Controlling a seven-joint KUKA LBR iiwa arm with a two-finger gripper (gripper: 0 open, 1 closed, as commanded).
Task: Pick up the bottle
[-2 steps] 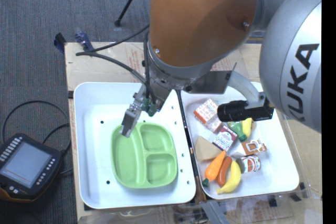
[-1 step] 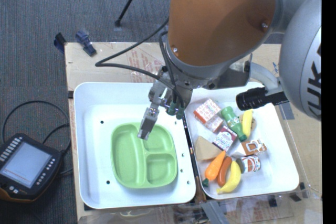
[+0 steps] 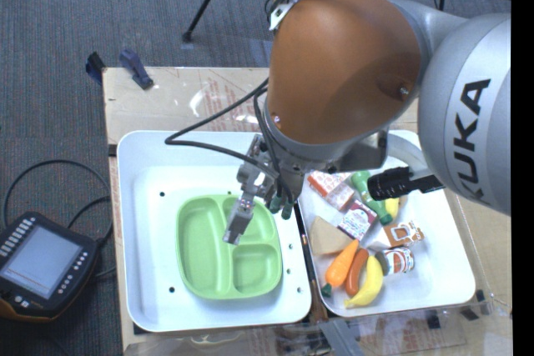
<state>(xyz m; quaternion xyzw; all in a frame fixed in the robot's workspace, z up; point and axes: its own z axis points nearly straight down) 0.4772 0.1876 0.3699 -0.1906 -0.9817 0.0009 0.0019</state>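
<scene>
The bottle (image 3: 372, 198) is green and lies at a slant in the right bin (image 3: 450, 271), among the toy food near the bin's back. My gripper (image 3: 259, 218) hangs over the left bin (image 3: 150, 171), above the green divided tray (image 3: 200, 250) and well left of the bottle. It is open: one grey finger (image 3: 238, 223) points down over the tray's middle, the dark-tipped one (image 3: 284, 206) stands near the tray's right rim. Nothing is between them. The big orange wrist dome hides the back of both bins.
In the right bin lie a carrot (image 3: 341, 264), a banana (image 3: 370, 283), a cheese wedge (image 3: 326, 237), red-and-white packets (image 3: 334, 189) and a small jar (image 3: 399, 260). A teach pendant (image 3: 40, 263) sits on the floor to the left.
</scene>
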